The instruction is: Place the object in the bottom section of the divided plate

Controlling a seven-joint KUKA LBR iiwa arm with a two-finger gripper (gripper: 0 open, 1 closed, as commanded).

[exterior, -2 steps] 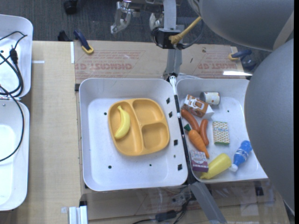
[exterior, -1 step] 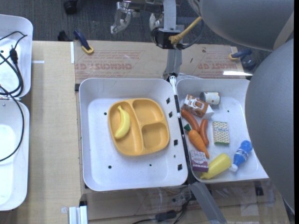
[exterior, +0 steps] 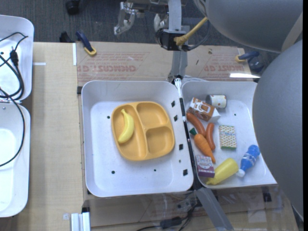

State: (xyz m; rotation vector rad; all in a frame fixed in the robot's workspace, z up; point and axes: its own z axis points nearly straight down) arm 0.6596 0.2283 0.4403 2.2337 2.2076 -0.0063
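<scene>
A yellow divided plate (exterior: 143, 129) lies in the left white bin (exterior: 96, 172). A yellow banana (exterior: 125, 125) rests in the plate's large left section. The two smaller sections on the plate's right side, one upper and one lower, hold nothing. My gripper (exterior: 142, 22) hangs high at the top of the view, beyond the far edge of both bins and well away from the plate. Its fingers (exterior: 123, 23) stand apart with nothing between them.
The right bin (exterior: 260, 177) holds two carrots (exterior: 204, 138), an orange carton (exterior: 202, 109), a small can (exterior: 217, 101), a green-and-yellow box (exterior: 227, 137), a blue bottle (exterior: 249, 160), a yellow squeeze bottle (exterior: 222, 171) and a purple packet (exterior: 204, 165). Cardboard (exterior: 134, 64) lies behind the bins.
</scene>
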